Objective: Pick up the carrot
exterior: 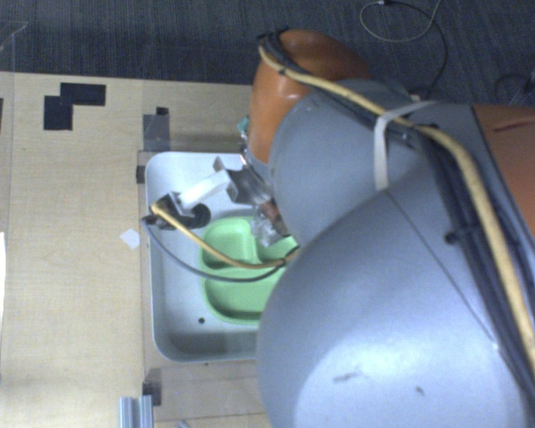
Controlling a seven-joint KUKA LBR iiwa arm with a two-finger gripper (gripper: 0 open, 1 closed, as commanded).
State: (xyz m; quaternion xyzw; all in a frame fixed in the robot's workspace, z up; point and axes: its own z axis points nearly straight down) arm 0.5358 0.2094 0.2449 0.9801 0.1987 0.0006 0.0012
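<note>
A: What is seen nearest?
B: The grey arm (410, 266), covering the white bin (174, 328)'s right side.
A: And beyond?
B: A green object (232, 279) inside the bin; the gripper (263, 221) above it. Jaw state cannot be told; no carrot is made out.

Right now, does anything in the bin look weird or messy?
Nothing looks spilled or broken. A green thing lies in the white bin, with a loose cable looping over it. The big grey arm hides the rest, so no carrot can be checked.
</note>
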